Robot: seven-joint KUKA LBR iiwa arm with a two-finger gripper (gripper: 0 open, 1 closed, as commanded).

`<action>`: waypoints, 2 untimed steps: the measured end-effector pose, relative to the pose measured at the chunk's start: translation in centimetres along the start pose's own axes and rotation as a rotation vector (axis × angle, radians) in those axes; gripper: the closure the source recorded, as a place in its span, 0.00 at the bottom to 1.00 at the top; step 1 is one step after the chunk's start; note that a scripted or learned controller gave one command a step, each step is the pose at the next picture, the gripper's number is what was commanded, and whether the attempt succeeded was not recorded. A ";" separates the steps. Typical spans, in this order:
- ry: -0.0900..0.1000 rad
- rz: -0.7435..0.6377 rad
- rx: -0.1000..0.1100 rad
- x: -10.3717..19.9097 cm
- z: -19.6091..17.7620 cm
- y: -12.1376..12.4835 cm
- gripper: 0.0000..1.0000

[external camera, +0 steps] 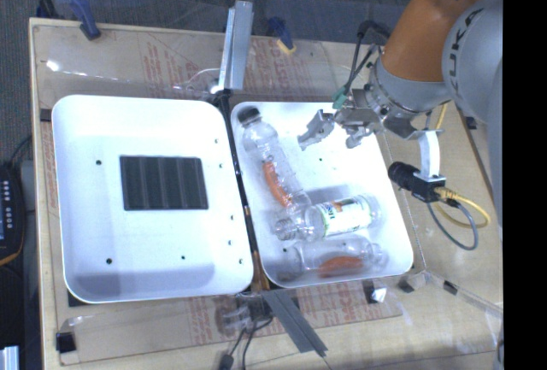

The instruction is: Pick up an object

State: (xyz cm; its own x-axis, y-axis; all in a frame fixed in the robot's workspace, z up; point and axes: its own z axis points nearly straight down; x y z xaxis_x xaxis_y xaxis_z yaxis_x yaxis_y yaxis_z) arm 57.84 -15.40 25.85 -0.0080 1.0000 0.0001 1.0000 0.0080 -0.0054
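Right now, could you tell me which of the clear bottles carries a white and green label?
The bottle with the white label, lying beneath the tall orange-labelled one and above the front one.

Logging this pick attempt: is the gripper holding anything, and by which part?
Nothing. The gripper hangs open above the right bin, clear of the bottles.

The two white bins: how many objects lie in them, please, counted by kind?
Clear plastic bottles: 3, one upper left, one with a label, one at the front edge, all in the right bin.
Dark ribbed rectangle: 1, in the left bin.
Total: 4
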 end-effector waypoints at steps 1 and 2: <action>0.000 -0.275 -0.001 3.3 13.1 1.5 0.00; 0.002 -0.354 -0.005 1.6 16.5 0.8 0.00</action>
State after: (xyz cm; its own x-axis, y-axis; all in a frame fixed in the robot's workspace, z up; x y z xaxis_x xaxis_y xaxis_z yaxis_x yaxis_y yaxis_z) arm 58.52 -13.80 9.33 -0.3543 0.9351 0.0029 0.9351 0.3543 -0.0001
